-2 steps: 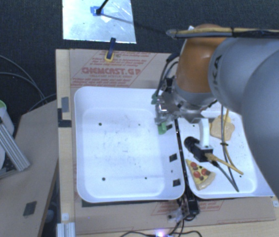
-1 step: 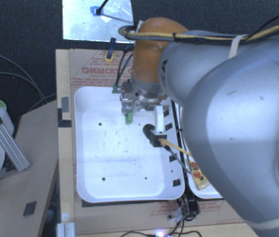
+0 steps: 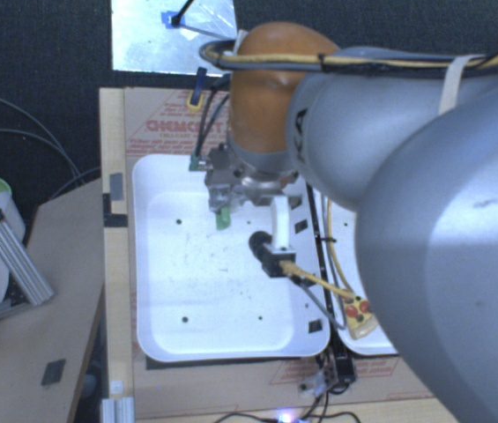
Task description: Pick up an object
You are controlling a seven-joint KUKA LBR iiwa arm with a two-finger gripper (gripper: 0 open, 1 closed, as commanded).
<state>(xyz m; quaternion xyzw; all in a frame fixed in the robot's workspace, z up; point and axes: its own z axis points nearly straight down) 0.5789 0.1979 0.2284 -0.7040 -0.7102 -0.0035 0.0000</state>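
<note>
My gripper [image 3: 222, 208] hangs over the back middle of the left white bin [image 3: 156, 263], reaching down from the orange-banded wrist. A small green object [image 3: 223, 219] sticks out from between its fingertips, just above the bin floor, and the fingers are shut on it. Most of the right bin [image 3: 374, 345] is hidden by the grey arm. A small yellow and red object [image 3: 360, 316] lies near that bin's front left corner.
The bins rest on a cardboard sheet [image 3: 165, 126] on the bench. The left bin floor shows only small dark marks. A shiny foil sheet [image 3: 156, 25] lies behind the bench, and metal rails [image 3: 2, 236] stand at the far left.
</note>
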